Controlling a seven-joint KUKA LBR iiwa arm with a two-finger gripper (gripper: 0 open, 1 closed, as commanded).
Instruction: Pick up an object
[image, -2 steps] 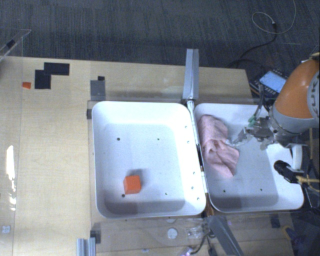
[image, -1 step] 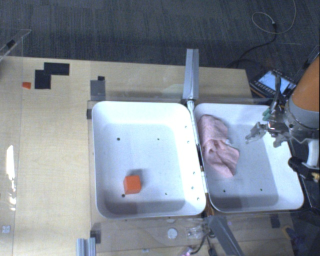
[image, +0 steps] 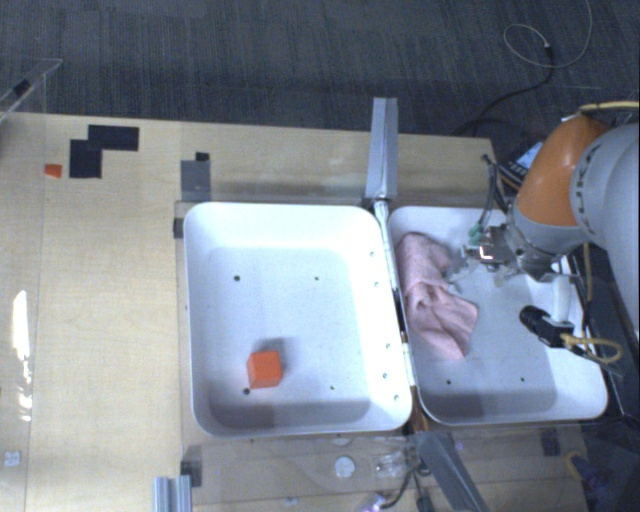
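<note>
A crumpled pink cloth lies along the left side of the right bin. My gripper hangs low over that bin, just right of the cloth's upper part and close to its edge. I cannot tell whether it touches the cloth. A small orange block sits in the left bin, near its front left.
A metal divider post stands at the back between the two bins. Black flat pieces and a tiny orange piece lie on the bench at the far left. Cables trail on the dark floor behind the bench.
</note>
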